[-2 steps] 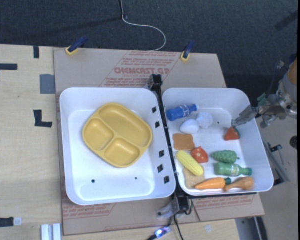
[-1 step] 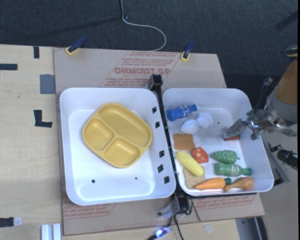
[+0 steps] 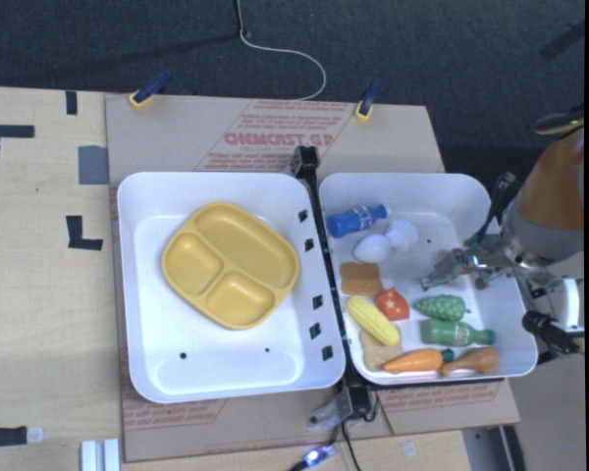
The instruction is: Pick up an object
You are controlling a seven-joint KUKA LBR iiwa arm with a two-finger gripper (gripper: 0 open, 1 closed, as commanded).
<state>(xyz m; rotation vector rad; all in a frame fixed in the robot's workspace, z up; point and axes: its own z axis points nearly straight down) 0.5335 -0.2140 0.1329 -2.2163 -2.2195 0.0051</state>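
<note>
Lower your tool (image 3: pixel 434 280) squarely over the green vegetable (image 3: pixel 442 308) just beside it; whether it's spread, you cannot tell.

Dark carpet (image 3: pixel 422 27) beyond wooden bench (image 3: pixel 39 292)

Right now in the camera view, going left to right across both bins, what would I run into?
Yellow divided plate in the left bin → blue bottle → corn cob → green bottle in the right bin → grey arm with orange band.
</note>
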